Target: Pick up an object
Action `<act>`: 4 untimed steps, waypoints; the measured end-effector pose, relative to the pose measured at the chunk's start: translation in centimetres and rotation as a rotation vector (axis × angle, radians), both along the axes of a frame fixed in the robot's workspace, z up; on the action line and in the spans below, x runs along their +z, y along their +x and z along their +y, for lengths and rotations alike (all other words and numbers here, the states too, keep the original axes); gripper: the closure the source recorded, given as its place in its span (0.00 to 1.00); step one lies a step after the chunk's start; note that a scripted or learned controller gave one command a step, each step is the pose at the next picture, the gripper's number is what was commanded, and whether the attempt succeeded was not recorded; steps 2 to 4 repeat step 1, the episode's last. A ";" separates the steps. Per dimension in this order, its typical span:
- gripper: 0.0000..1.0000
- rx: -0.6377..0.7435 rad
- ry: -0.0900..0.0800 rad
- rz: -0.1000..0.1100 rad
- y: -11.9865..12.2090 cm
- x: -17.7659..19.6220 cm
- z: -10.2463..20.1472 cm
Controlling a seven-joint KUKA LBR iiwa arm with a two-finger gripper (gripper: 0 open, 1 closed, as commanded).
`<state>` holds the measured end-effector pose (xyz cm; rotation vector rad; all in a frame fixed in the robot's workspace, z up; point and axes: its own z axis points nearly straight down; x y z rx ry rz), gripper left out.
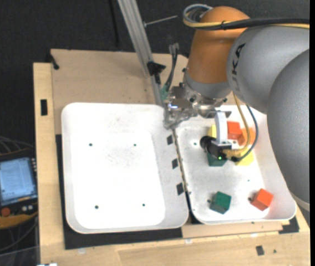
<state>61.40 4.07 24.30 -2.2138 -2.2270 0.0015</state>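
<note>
The gripper (pixel 173 114) sits low in the upper middle of the frame, over the place where the rims of the two bins meet. Whether it is apart or together I cannot tell, because the wrist covers it from this angle, and I see no block held in it. The things to pick all lie in the right bin (pixel 274 170). A green block (pixel 220 201) and an orange block (pixel 261 199) are near its lower edge, well apart from the gripper. A second orange block (pixel 234 131) is higher up, partly hidden behind the robot's own parts. The left bin (pixel 80 148) lies at the left of the gripper.

In my judgement the main risk is the position (the gripper is closer to the rims than to any block). If it descends here, it may strike a bin edge or close on nothing. A reach toward the second orange block is also uncertain. This block is only partly visible, so it could be pushed aside instead of grasped.
</note>
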 end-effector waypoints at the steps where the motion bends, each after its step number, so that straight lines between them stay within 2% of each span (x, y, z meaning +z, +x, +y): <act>1: 1.00 0.000 0.000 0.000 -1.9 -0.6 4.0; 4: 1.00 0.000 0.000 0.000 -1.9 -0.6 4.0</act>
